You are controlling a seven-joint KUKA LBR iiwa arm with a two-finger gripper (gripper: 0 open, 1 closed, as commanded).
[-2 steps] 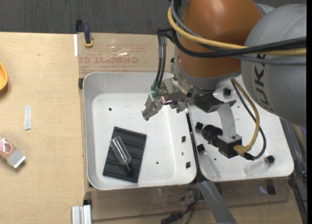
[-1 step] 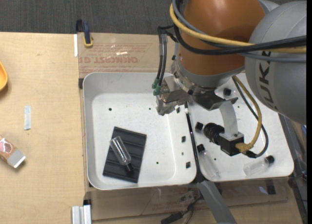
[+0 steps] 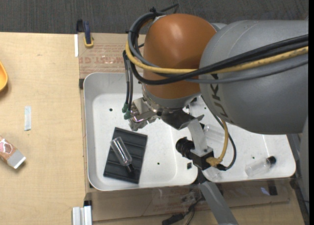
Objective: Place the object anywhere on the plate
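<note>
vial (image 3: 120, 151), clear glass | lying on ribbed black plate (image 3: 126, 156) | white bin (image 3: 98, 121)

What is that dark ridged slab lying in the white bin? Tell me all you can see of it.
The dark ridged plate is a flat, near-black rectangle with parallel grooves running along its length; it looks like rubber or plastic. It lies tilted on the floor of the left white bin, near the front-left corner. A small clear vial with a dark tip rests on it, lying along the grooves. The gripper hangs above its upper edge.
</note>
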